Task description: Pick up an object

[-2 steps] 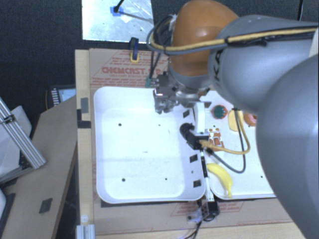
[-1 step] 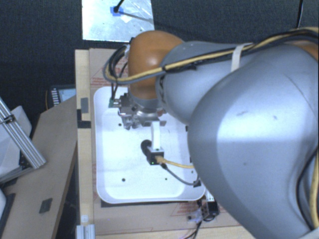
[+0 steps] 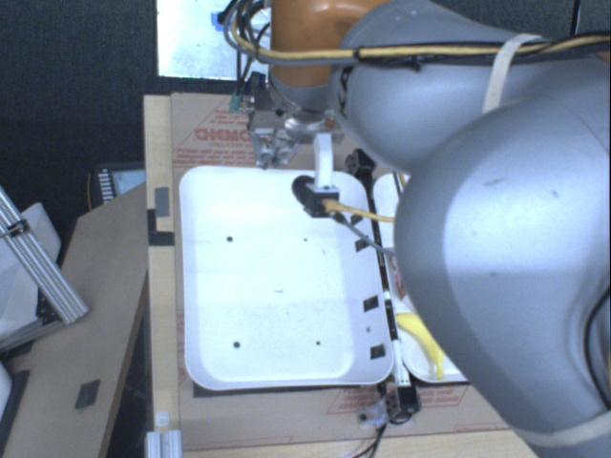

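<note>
Only yellow object [image 3: 421, 343] visible, right bin [image 3: 412, 363], well apart from pincer [image 3: 270, 151]; pincer state unclear.

The large shallow white plastic bin [image 3: 277, 284] looks smooth with a soft sheen. The brown cardboard sheet [image 3: 205, 141] under it is matt and printed in red. The grey arm casing [image 3: 496, 256] is smooth and satin, with faint highlights; its orange band [image 3: 320, 17] is glossier. The yellow curved object [image 3: 425, 342] looks smooth and plastic-like. The aluminium rail [image 3: 38, 260] shines as ribbed bare metal.
</note>
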Motion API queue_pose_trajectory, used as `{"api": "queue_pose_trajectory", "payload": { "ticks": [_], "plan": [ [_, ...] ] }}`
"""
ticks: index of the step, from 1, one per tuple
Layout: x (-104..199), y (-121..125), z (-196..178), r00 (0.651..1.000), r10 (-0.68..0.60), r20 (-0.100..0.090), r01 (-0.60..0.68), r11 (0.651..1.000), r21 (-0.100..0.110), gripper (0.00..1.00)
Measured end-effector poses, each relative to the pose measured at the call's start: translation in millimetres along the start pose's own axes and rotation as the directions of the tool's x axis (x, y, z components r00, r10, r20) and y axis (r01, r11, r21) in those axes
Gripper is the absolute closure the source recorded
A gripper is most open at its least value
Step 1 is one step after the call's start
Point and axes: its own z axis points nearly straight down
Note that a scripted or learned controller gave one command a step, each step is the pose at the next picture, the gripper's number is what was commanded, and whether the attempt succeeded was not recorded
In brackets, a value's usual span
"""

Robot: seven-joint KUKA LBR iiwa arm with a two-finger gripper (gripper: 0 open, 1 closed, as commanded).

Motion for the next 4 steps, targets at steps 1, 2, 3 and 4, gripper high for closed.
{"api": "queue_pose_trajectory", "payload": {
  "ticks": [1,2,3,4],
  "plan": [
    [-76.1,-2.8,5.8,1.0,0.008,0.005,-0.008,1.0,0.014,1.0],
    [-70.2,-2.4,-5.6,1.0,-0.004,0.001,0.004,1.0,0.01,1.0],
    [35.9,-5.2,24.1,1.0,-0.011,-0.003,0.011,1.0,0.014,1.0],
    [-44.5,-7.5,163.5,1.0,0.008,0.006,-0.008,1.0,0.021,1.0]
  ]
}}
